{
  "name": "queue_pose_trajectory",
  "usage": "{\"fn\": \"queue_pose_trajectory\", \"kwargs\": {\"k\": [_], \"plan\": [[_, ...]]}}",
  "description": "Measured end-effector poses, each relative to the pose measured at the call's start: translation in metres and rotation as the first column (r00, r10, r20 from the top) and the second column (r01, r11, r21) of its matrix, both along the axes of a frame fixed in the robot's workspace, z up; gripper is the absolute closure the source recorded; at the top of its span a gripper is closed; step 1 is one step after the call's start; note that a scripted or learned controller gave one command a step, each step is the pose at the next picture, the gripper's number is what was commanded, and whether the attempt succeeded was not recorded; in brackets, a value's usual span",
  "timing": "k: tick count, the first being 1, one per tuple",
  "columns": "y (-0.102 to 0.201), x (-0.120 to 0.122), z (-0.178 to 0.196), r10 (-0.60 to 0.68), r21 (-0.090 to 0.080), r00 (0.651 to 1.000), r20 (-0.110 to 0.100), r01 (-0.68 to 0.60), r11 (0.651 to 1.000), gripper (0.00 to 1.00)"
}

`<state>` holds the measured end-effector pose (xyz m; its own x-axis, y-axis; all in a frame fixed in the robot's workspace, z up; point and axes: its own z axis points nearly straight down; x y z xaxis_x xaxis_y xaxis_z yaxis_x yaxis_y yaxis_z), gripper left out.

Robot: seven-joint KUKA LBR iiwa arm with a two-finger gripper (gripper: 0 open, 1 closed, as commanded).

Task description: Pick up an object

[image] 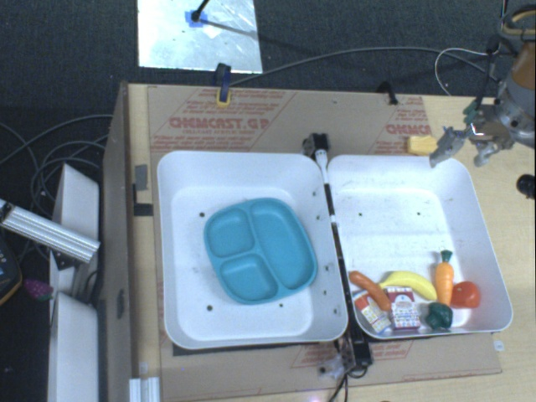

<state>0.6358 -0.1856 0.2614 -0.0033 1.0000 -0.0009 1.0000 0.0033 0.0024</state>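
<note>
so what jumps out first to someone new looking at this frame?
The blue divided plate in the left bin. Then the toy food heaped in the right bin's near corner: banana, carrot. The gripper, open, hangs over that bin's far right corner.

Toy food crowds the near corner of my right bin (469,193): a banana (410,284) lying flat, an upright carrot (444,278), a tomato (466,294), a sausage (369,288), a small carton (404,311) (red-topped), something green (439,315).
</note>
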Motion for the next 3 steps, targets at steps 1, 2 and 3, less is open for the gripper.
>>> {"fn": "queue_pose_trajectory", "kwargs": {"k": [1, 2, 3], "plan": [[0.009, 0.032, -0.132, 0.002, 0.002, 1.000, -0.005, -0.002, 1.000, 0.00], [0.022, 0.033, -0.174, 0.002, 0.001, 1.000, -0.001, -0.002, 1.000, 0.00], [0.021, 0.034, -0.162, 0.005, -0.002, 1.000, 0.003, -0.005, 1.000, 1.00]]}}
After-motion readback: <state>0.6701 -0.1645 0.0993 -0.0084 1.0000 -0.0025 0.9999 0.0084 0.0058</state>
